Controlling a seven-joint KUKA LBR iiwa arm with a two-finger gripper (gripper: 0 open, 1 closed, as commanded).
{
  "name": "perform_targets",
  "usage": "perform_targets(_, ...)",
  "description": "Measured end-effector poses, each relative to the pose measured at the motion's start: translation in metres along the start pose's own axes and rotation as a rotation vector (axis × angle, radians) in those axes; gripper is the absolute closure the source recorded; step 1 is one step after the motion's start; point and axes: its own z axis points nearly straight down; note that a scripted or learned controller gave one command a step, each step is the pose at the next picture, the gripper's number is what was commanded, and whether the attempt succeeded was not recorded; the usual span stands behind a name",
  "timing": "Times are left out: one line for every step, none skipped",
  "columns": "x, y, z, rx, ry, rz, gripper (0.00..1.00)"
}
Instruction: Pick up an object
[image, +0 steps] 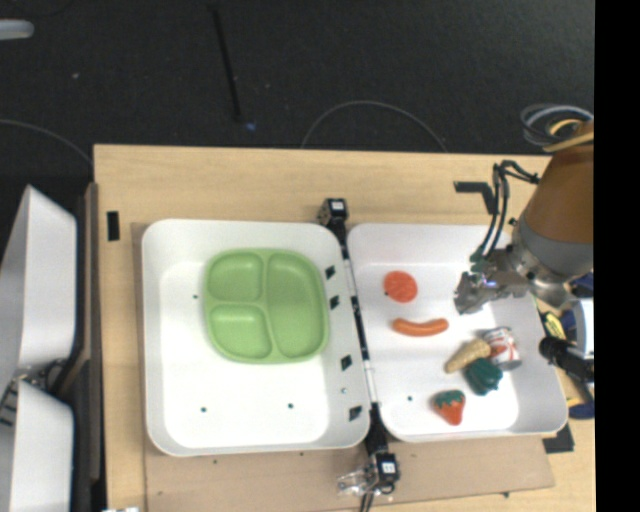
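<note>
A green plate (267, 304) lay in the left bin (165, 400). In the right bin (420, 425) were a tomato (401, 286), sausage (420, 326), cone (466, 354), teal toy (484, 376), wrapper (502, 344) and strawberry (450, 405). The gripper (478, 290) hung near the bin's right side, seemingly holding nothing; the sausage lay just left and below it, apart.

Arm (560, 215) at right bin's (400, 415) right edge: broad rounded orange band, grey collar below it. Wrist end grey, metallic, blocky, narrowing toward gripper (470, 292) over bin floor. Thin black cables loop from wrist, rise above bin's far rim. Small bluish spot on gripper body, perhaps light or marking; view too blurred to tell.
</note>
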Motion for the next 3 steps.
perform_targets(-0.001, 0.002, -0.055, -0.001, 0.0, -0.001, 1.0)
perform_targets(0.043, 0.008, -0.056, 0.004, 0.002, -0.004, 1.0)
perform_targets(0.091, -0.001, -0.047, 0.007, 0.002, -0.003, 1.0)
